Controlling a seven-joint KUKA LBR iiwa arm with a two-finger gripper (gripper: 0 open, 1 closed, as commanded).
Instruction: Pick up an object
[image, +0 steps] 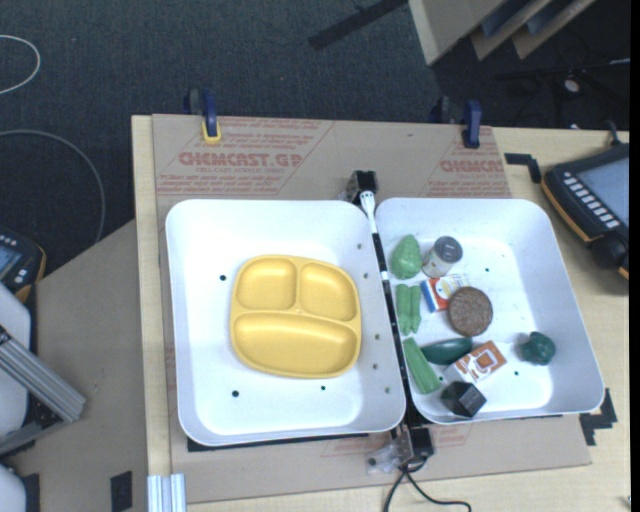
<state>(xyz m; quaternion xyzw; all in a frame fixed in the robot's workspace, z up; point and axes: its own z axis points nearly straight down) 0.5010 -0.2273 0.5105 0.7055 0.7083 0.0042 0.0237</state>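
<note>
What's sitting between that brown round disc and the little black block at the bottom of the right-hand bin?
In the camera view, between the brown disc and the black block lies a small orange-and-white packet, with a dark green vegetable just left of it.

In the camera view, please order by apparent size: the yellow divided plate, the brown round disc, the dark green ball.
1. The yellow divided plastic plate, by far the largest.
2. The brown round flat disc.
3. The dark green small ball, the smallest.

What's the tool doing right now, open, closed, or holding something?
Tool: its state cannot be told from the camera view.
</note>
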